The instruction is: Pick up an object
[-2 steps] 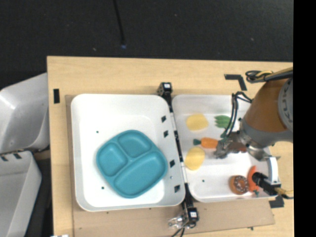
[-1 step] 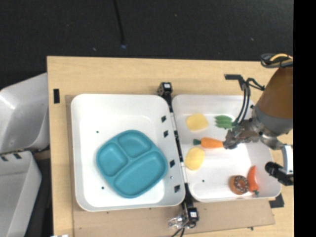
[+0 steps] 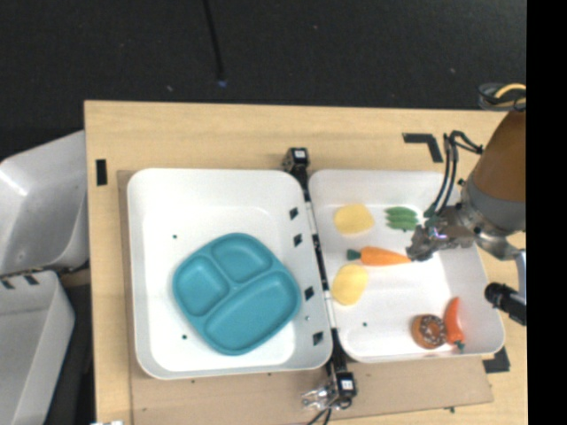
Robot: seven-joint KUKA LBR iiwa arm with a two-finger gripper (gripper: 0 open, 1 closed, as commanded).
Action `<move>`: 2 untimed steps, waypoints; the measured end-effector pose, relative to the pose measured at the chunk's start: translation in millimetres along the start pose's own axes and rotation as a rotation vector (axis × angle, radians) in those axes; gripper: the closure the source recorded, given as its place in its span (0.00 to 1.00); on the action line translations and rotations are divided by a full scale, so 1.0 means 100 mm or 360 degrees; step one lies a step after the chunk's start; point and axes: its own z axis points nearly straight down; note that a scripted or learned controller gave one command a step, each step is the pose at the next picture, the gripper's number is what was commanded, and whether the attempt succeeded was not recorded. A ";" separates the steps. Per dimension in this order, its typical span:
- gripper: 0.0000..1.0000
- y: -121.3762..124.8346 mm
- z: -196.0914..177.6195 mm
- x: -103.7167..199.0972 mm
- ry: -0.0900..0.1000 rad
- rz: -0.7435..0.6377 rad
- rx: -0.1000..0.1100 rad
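The right bin (image 3: 390,348) holds several toy foods. An orange carrot (image 3: 384,256) lies in the middle, with a yellow piece (image 3: 353,219) above it and another yellow piece (image 3: 349,284) below it. A green item (image 3: 402,217) rests near the back. A brown donut (image 3: 429,330) and a red-orange piece (image 3: 454,320) sit at the front right. My gripper (image 3: 423,245) hangs low over the bin at the carrot's right end, just below the green item. Nothing shows between its fingers.
The left bin (image 3: 151,264) carries a blue divided plate (image 3: 234,292). Black clips run along the seam between the bins (image 3: 312,264). The arm's orange band (image 3: 505,162) and grey wrist cover the right bin's far right side.
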 end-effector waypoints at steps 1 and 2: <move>1.00 -0.08 -0.01 0.59 0.0004 -0.0006 0.0007; 1.00 -0.02 -0.14 1.11 0.0003 0.0005 0.0003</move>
